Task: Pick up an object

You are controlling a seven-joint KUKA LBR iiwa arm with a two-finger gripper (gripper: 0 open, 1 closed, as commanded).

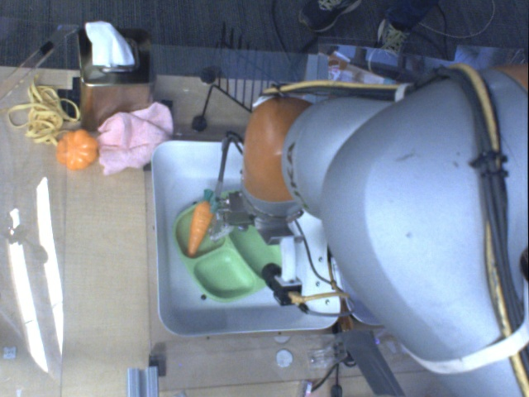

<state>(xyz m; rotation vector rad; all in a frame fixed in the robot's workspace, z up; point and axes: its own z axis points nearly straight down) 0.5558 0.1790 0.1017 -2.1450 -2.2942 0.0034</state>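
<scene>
One white bin (pixel 169 222) in play: toy carrot (pixel 198 227) lies on a green dish (pixel 221 273) at its left-middle, tip pointing down-left. Looks light, rigid, smooth plastic, so probably slippery; best grip is likely across the thick upper end, not the taper. Tool (pixel 221 215) sits right against the carrot's top end, touching or nearly. Wrist hides the tip, so can't tell its opening, nor any hold.

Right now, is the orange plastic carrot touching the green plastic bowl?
Touching. The camera view shows the orange plastic carrot lying across the rim of the green plastic bowl, no gap between them.
</scene>
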